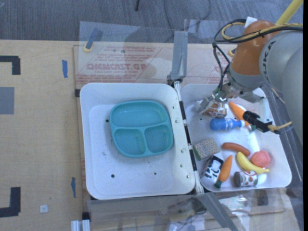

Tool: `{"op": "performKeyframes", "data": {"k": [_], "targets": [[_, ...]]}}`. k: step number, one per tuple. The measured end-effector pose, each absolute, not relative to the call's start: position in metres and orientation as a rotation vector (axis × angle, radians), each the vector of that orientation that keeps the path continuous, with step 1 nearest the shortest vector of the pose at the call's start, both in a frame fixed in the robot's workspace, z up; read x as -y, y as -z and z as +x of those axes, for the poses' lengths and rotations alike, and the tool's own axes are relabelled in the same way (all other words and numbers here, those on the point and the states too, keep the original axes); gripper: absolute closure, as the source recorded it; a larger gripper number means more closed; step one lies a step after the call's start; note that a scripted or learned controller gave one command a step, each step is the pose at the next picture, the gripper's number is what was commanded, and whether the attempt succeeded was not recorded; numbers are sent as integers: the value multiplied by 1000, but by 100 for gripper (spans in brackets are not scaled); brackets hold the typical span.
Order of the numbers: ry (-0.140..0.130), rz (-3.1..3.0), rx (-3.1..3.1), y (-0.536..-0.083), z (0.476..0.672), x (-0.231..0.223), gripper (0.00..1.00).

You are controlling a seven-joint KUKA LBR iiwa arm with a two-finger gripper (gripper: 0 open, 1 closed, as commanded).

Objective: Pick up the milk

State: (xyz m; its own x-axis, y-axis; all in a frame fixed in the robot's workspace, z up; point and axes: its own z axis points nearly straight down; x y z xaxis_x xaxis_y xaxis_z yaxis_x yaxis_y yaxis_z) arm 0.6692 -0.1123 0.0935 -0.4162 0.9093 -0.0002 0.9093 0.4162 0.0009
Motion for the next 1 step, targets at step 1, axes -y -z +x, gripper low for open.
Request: {"op": "performKeyframes", "data": {"k": [1], "targets": [[-3,1687,-2640,-103,671,111,100]]}}
